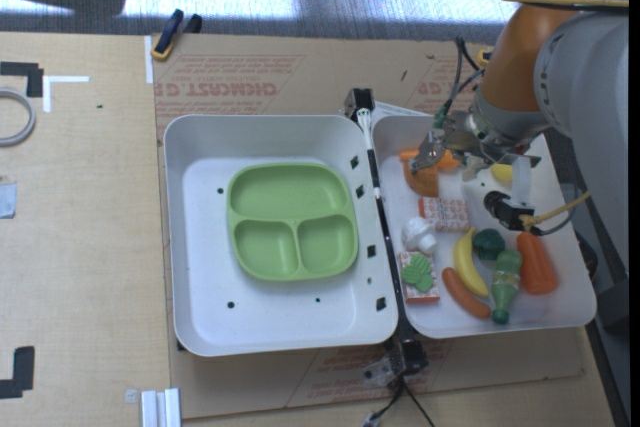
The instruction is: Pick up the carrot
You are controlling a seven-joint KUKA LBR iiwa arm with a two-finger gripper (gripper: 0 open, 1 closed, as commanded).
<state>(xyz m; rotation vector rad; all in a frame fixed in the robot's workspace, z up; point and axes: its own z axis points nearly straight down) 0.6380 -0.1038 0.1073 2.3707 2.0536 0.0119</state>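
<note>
Look first to the gripper (437,153), low over the far left part of the right bin (560,320), hung from the grey arm with its orange band. Open or clenched: cannot tell from this angle, with nothing seen in its grasp. Just beneath and beside it, a rounded orange piece (424,179). Further toward the near side, a red-and-white packet (443,210), then a yellow banana (464,260) and a reddish sausage (466,294). Well apart from the gripper, by the bin's right wall in the near half, find the carrot (537,263): smooth, plain orange, short and stubby with rounded ends, lying lengthwise along the wall. Close on its left, a green bottle (505,280), and by its far end a dark green lump (488,240). Beyond all this, in the left bin (190,245), a pale green divided plate (292,220).
</note>
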